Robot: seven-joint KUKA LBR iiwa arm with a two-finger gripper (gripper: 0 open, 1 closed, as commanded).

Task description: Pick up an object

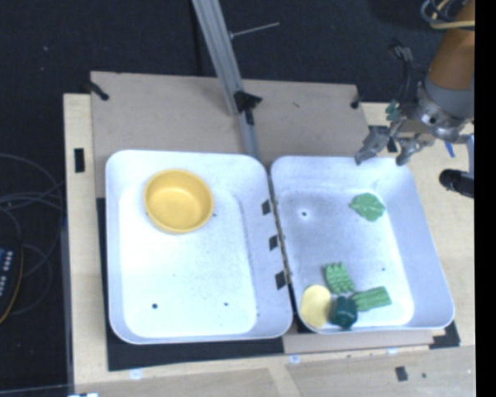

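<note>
White right bin (413, 222) holds green block (371, 298) lying near-horizontal; gripper (385, 150) spread, holding nothing.

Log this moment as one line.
gripper: open, nothing held, over right bin's far edge | nearest: green leaf | left bin: yellow bowl | pick: not done
</note>
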